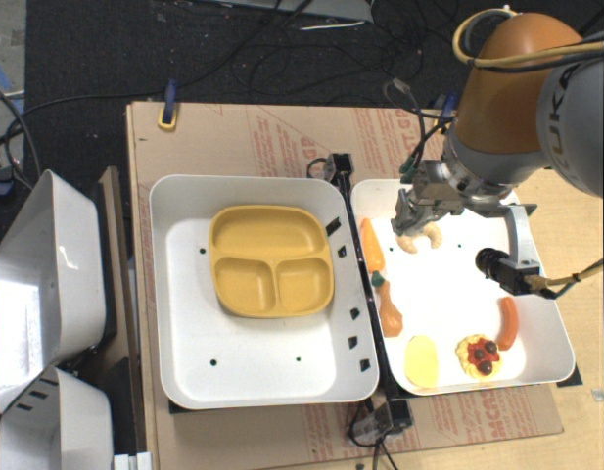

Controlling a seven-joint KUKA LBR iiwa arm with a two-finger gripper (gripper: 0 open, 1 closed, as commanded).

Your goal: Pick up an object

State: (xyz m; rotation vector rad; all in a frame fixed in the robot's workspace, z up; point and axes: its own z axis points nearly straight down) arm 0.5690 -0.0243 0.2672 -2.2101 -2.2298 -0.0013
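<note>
Approach step: claw [414, 225] hangs just above pale curved piece [420, 242] in right bin [448, 306]; can't tell if open. Next: lower, close on it.

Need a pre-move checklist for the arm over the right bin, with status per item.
1. Gripper is over the right bin: ok.
2. A target is at the gripper: the pale curved piece lies right at its tip: ok.
3. Pale curved piece lifted off the bin floor: cannot tell.
4. Carrot lies apart from the target, along the bin's left wall: ok.
5. Sausage and yellow oval piece lie well away, at the bin's near end: ok.
6. Yellow plate sits in the left bin, out of the arm's way: ok.
</note>
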